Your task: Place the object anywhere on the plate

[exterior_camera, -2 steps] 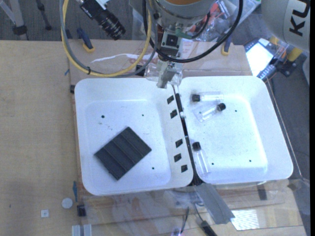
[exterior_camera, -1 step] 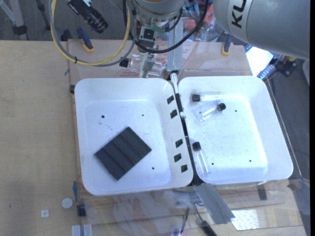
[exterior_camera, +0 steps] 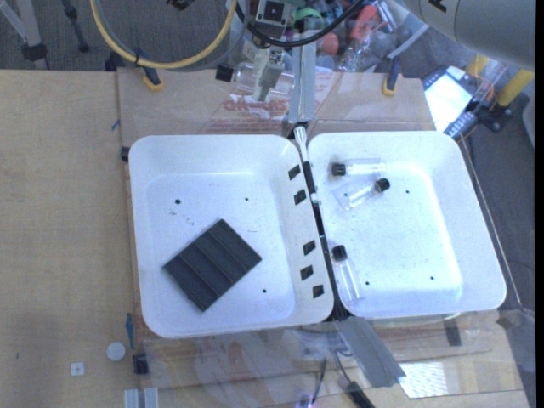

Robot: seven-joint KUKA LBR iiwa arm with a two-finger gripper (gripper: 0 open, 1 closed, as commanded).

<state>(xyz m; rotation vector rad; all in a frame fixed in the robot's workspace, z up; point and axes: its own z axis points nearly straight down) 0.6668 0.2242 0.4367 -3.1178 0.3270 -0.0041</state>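
Gripper (exterior_camera: 270,68) top centre, above bins, carrying clear vial (exterior_camera: 265,82) between fingers; dark ribbed plate (exterior_camera: 212,263) lower left in left bin (exterior_camera: 144,253), flat, awaiting drop; spare vials (exterior_camera: 361,194) right bin (exterior_camera: 476,262)

In the left bin (exterior_camera: 144,228), the dark ribbed plate (exterior_camera: 212,263) lies flat in the lower-left part; the floor around it, toward the far and right walls, is bare and gives free room from above. In the right bin (exterior_camera: 476,228), three clear vials with black caps take up the left part: one (exterior_camera: 355,168) near the far wall, one (exterior_camera: 364,193) just beside it, one (exterior_camera: 344,270) along the left wall. The middle and right of this bin are open. The gripper (exterior_camera: 270,79) hangs above the table (exterior_camera: 59,228) behind the bins.
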